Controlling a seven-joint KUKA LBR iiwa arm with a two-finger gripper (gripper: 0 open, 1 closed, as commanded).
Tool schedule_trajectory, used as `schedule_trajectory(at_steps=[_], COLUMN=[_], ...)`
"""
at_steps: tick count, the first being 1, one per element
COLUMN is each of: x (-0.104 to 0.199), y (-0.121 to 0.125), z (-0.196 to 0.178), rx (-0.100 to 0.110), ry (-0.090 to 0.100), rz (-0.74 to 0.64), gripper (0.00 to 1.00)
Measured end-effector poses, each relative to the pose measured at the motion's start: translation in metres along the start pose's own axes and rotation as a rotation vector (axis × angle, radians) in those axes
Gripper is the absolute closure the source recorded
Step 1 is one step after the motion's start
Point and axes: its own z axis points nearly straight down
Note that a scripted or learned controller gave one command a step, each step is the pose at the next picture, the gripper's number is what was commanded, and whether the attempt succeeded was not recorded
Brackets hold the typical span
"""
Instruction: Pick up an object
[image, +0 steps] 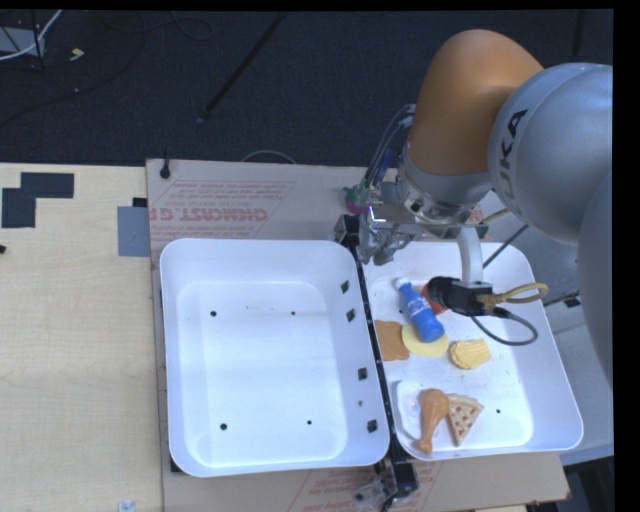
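While the grey arm (540, 130) reaches in from three o'clock, its gripper (385, 240) hangs over the upper left corner of the right bin (555, 400), close to the divider between the two bins; I cannot tell how the gripper stands. At about five o'clock from it lies a blue bottle (420, 310), partly on a yellow disc (428, 345). Just beside the disc, at nine o'clock, lies a tan flat piece (390, 340), and at three o'clock a yellow chunk (469, 353). Near the bin's lower edge a chicken drumstick (431, 415) touches a waffle wedge (462, 417). The left bin (180, 350) lies at nine o'clock.
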Motion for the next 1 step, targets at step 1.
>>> schedule_trajectory(at_steps=[1], x=[0.0005], y=[0.0311], z=[-0.0178], rx=[-0.003], ry=[-0.001], rz=[-0.001], gripper=[1.0])
